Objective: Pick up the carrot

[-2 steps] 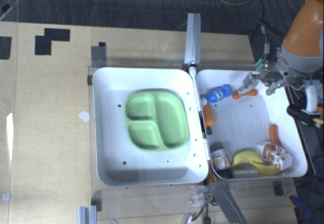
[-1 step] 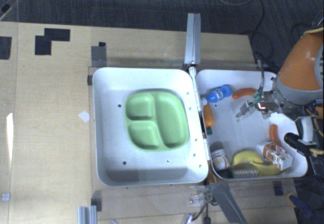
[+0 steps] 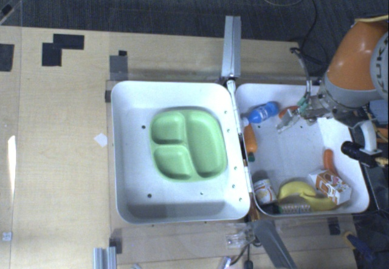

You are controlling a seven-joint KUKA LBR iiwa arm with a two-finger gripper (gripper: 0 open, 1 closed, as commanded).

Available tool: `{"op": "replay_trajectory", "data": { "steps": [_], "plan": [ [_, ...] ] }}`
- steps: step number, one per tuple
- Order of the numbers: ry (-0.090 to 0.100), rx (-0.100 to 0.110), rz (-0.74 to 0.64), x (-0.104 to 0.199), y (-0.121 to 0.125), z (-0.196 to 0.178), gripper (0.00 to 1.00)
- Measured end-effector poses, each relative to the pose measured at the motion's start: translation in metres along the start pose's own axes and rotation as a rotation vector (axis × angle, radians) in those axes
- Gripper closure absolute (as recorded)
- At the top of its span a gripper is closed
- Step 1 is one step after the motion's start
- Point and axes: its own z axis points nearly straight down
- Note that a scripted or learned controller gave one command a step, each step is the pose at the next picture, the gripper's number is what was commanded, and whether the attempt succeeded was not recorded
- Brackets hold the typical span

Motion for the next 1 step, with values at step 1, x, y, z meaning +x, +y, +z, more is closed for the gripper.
{"op": "replay_trajectory", "data": {
  "steps": [1],
  "plan": [
    [-0.002,-0.003,-0.194,-0.0207,0.0244,0.0038,0.00]
  ]
}}
